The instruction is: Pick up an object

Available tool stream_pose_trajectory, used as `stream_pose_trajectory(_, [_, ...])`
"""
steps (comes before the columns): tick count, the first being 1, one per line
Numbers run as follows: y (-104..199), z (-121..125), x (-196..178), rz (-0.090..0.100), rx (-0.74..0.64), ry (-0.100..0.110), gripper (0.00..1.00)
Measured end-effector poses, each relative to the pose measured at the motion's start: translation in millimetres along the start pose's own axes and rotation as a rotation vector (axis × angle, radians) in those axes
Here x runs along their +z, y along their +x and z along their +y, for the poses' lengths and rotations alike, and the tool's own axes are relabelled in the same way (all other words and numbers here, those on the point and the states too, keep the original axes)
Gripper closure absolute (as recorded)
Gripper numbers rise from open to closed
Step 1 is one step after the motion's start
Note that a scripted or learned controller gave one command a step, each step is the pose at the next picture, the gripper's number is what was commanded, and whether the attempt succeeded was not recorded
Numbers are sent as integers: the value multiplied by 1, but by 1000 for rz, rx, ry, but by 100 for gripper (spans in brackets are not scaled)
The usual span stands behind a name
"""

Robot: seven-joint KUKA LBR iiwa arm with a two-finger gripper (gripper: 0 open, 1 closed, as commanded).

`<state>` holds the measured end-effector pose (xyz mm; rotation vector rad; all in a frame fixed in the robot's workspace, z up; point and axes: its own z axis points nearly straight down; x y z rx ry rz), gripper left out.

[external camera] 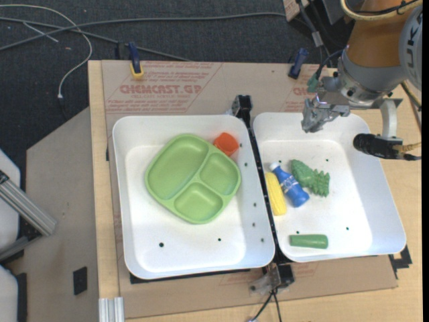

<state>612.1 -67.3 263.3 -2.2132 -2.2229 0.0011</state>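
Board (167,86) lettering: "CHEMCAST GP", red, reversed.

Bare bin floor (348,200) lies below the tool (315,121); the bottle (289,185), corn (275,193) and, seemingly, a green toy (312,177) crowd its lower left.

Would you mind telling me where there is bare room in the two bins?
Left bin: bare floor in front of the green plate. Right bin: bare right of the green toy, towards the green block. Crowded near the yellow corn and blue bottle.
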Motion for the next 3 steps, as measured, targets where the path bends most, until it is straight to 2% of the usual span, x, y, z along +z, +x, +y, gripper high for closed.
stream_pose_trajectory(2, [94, -47, -2, 0, -1, 0, 100])
stream_pose_trajectory(3, [141, -79, 14, 0, -1, 2, 100])
